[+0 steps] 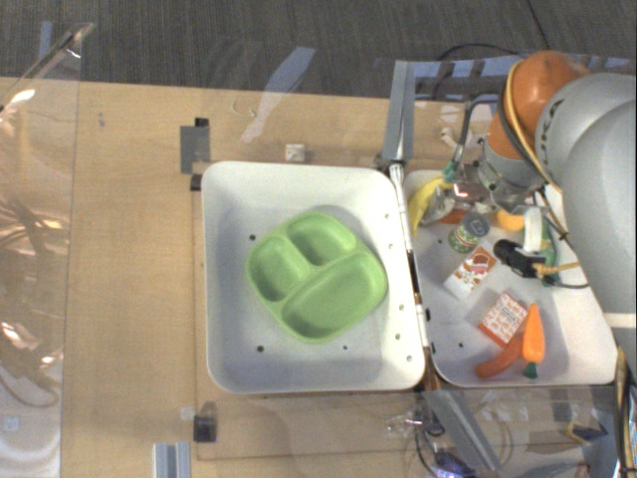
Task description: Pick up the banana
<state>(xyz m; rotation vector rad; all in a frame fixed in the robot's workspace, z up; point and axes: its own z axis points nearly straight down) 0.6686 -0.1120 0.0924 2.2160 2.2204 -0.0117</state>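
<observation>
The end effector (468, 189) sits low over the back-left part of the right bin (587, 371), under the grey arm (597, 167) with its orange band (532, 93). Cables and the wrist body crowd it, and I cannot tell whether it is apart, together, or clamped on anything.

Taking the end effector as the landmark: the banana (425, 203) lies just to its left, close against the right bin's left wall, near the back corner. Only part of the yellow body is visible; its long axis appears to run roughly front to back along that wall, slightly curved. The coming move seems to turn on a short shift leftward toward the wall, with the grip set across that axis; the closeness of the wall could hamper one side of the grasp.

Farther out from the end effector, toward the front of the bin, are a small green can (466, 233), a white carton (470, 271), a red-and-white packet (503, 317) and a carrot (533, 339). Well to its left, in the left bin (224, 267), rests a green divided plate (317, 275). Both bins stand on the wooden tabletop (100, 297).
</observation>
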